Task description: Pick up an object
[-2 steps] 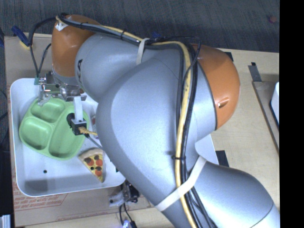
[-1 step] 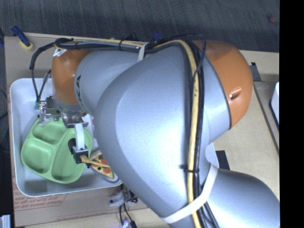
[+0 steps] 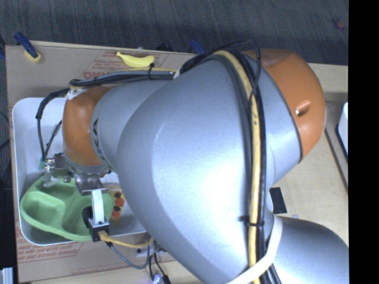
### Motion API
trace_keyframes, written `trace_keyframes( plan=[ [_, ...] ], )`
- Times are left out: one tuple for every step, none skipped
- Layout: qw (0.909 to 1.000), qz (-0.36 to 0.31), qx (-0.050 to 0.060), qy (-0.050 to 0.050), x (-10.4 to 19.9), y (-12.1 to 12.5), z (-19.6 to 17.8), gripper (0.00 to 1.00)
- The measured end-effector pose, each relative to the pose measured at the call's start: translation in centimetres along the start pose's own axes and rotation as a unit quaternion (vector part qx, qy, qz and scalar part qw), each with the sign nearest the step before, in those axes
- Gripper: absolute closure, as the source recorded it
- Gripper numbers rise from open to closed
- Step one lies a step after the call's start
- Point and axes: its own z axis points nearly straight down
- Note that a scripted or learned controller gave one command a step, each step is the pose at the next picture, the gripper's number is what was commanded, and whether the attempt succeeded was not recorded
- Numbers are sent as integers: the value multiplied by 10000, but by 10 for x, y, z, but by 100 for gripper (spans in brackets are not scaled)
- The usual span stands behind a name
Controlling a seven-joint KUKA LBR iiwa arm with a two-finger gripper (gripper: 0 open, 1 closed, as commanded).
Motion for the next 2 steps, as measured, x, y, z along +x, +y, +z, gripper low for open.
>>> trace_keyframes(
  plan=[
    [10000,-28,2,-33,-3,1,-9,100],
    [10000,-33,-4,-16,-1,1,-9,0]
  ],
)
